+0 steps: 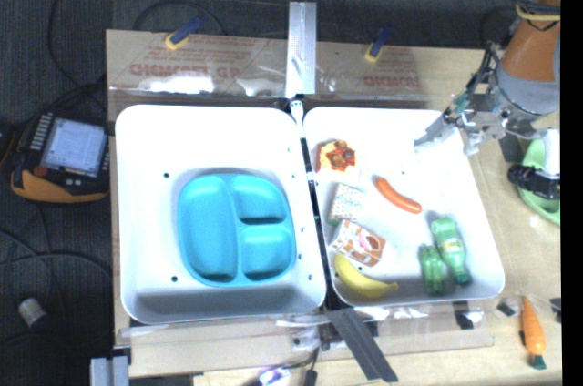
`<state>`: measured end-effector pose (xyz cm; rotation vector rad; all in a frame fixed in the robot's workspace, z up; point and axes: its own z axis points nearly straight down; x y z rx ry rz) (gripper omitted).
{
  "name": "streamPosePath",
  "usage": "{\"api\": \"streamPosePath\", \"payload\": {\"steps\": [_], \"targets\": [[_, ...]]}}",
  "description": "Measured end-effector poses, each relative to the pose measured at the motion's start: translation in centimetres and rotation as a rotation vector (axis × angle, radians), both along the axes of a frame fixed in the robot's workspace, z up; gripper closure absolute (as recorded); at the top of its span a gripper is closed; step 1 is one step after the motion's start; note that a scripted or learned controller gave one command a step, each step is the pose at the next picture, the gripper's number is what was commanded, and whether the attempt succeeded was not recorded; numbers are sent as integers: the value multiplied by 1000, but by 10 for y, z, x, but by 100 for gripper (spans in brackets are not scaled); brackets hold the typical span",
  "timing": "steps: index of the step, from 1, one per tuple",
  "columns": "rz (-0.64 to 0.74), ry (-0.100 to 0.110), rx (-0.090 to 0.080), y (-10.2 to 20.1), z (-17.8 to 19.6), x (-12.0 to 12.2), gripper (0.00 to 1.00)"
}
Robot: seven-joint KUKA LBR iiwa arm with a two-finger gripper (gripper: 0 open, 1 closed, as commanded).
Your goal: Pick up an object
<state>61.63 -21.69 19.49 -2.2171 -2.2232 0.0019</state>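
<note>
Gripper (444, 127) at the right bin's (487, 234) far-right rim, finger state can't tell, nothing held; nearest pick is the sausage (398, 194), down-left of it, long axis running upper-left to lower-right.

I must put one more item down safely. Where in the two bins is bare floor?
Free: the right white bin between the orange sausage and its far wall. The blue three-compartment tray covers most of the left white bin. Crowded: near the yellow banana and green bottles.
</note>
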Motion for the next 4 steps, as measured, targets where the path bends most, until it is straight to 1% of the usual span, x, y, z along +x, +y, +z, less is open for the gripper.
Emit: {"api": "streamPosePath", "payload": {"steps": [1, 2, 3, 4], "targets": [[-161, -3, -5, 72, -104, -9, 0], [-159, -1, -5, 73, -95, -9, 100], [42, -9, -4, 66, -105, 1, 100], [-97, 0, -4, 72, 50, 15, 100]]}}
